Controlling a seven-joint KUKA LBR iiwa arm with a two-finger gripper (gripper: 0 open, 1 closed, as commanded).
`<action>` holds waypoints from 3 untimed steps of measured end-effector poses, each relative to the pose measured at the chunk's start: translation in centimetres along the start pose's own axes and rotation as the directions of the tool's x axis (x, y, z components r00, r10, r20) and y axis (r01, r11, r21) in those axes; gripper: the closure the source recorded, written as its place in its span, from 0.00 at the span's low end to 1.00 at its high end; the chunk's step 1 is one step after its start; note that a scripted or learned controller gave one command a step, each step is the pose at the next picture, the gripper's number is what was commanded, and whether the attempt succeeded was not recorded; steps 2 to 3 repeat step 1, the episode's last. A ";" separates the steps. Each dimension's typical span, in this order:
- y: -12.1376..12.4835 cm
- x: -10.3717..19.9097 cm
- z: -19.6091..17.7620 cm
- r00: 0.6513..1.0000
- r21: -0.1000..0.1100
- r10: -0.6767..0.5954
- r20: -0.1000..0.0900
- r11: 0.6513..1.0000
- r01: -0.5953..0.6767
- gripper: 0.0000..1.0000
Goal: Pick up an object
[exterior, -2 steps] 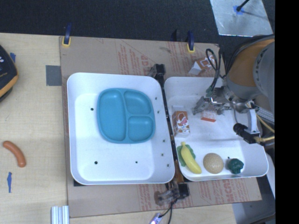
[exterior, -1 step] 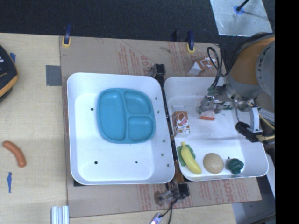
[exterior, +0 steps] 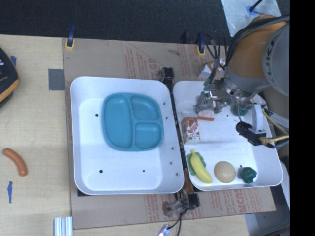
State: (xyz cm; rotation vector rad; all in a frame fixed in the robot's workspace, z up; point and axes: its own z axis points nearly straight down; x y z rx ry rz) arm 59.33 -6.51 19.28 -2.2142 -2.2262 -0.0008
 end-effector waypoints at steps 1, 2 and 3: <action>0.5 3.8 0.1 1.000 0.001 0.000 0.002 1.000 0.000 1.00; 0.5 3.8 0.1 1.000 0.001 0.000 0.002 1.000 0.000 1.00; 0.5 3.8 0.1 1.000 0.001 0.000 0.002 1.000 0.000 1.00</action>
